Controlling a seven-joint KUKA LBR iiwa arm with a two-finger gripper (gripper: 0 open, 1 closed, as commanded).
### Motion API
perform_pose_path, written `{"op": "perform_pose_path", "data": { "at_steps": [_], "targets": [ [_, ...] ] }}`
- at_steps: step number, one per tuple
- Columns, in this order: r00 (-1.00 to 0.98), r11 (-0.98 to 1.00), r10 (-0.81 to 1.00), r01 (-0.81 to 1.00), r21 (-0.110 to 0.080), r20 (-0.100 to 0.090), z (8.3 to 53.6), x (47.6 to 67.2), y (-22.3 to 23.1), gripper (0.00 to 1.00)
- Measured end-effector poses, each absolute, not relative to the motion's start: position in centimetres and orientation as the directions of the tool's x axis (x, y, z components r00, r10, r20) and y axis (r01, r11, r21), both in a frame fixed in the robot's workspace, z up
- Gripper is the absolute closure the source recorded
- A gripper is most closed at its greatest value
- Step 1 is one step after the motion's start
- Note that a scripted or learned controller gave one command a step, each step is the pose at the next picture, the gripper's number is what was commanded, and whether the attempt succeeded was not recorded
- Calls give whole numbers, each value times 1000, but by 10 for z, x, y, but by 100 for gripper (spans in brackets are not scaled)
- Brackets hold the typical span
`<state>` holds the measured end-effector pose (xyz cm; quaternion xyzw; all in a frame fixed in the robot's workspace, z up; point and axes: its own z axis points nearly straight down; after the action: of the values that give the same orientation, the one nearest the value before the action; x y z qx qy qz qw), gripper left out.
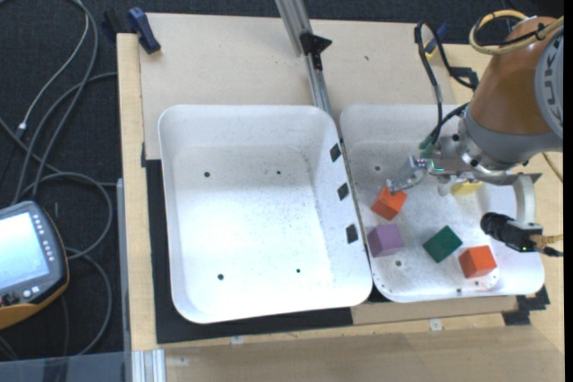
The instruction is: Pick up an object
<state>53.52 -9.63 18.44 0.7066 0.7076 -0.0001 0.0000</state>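
You see here the task at an early stage, as far as I can judge: nothing is lifted yet. The arm (515, 94) reaches in from the right side and hangs over the right bin (358, 125), and the gripper (414, 174) is low near the bin's middle, approx. just above and to the right of the orange block (389, 203). This block lies tilted on the bin floor, and I see no object between the gripper's parts, so you should not count a grasp. If the claw is released or clenched, I cannot tell; the tip is small and partly mixed with cables and a green part of the wrist. The other candidates are all in the same bin: a purple cube (387, 239) just below the orange block, a green cube (442, 243) more to the right, and a second orange cube (477, 261) near the front right corner. Something yellow (464, 188) shows under the wrist, but it is too hidden to name. The left bin (179, 134) has only dark specks on its floor. What is left, in my opinion: closing on one object, probably the tilted orange block since it is nearest, then lifting it clear. The tilt can make the grip slip, so watch this pt
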Motion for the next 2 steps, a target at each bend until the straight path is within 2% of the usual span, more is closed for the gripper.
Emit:
{"op": "perform_pose_path", "data": {
  "at_steps": [1, 2],
  "targets": [
    [0, 0, 1000, 1000, -10, 3, 95, 523, -95, 0],
    [-3, 3, 1000, 1000, 7, -2, 130, 574, -96, 0]
  ]
}}
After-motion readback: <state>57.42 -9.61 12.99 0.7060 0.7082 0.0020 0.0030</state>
